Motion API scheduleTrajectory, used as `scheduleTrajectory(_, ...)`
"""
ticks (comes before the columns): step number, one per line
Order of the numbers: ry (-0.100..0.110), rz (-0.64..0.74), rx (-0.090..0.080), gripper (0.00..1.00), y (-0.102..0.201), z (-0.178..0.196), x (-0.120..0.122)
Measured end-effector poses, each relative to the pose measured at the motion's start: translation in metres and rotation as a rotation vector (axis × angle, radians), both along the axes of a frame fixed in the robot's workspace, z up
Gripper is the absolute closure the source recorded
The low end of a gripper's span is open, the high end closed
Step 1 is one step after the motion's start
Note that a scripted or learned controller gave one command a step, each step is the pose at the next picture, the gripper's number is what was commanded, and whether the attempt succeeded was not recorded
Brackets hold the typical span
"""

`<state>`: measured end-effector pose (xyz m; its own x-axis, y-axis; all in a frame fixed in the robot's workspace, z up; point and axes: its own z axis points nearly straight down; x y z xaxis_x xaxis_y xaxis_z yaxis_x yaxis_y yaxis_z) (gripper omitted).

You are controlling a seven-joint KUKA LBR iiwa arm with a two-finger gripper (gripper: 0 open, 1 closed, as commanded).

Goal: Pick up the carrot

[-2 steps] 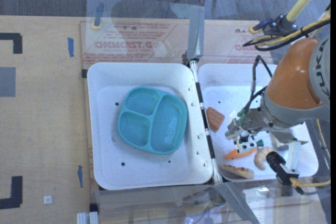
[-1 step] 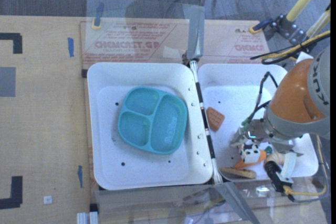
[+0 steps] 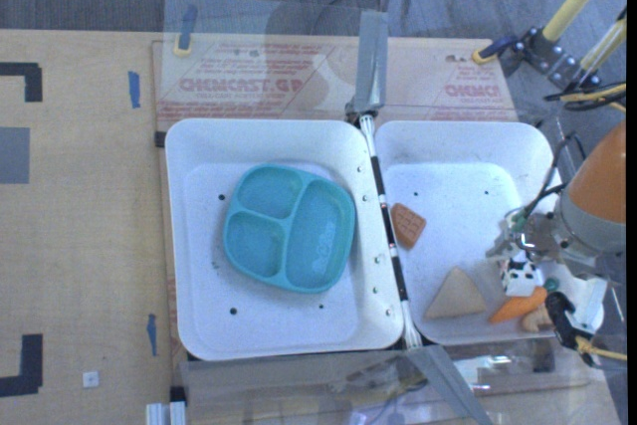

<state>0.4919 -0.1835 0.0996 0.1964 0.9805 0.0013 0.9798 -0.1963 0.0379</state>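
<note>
Orange carrot (image 3: pixel 517 308) lying in the near right corner of the right bin (image 3: pixel 450 139), partly hidden. Gripper (image 3: pixel 522 259) just above it, too blurry; cannot tell whether clenched or released.

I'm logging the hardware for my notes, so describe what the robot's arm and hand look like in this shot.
The arm enters from the right: a rounded orange band above a grey wrist section. Below it sits the hand, a small cluster of silvery metal and black parts with white patches. Thin dark cables loop beside the wrist. Finer detail is too blurred to tell.
</note>
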Motion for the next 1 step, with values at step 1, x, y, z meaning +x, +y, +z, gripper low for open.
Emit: scheduleTrajectory(1, 0.000, -0.113, 0.019, 1.00, -0.0208, -0.0002, 0.0051)
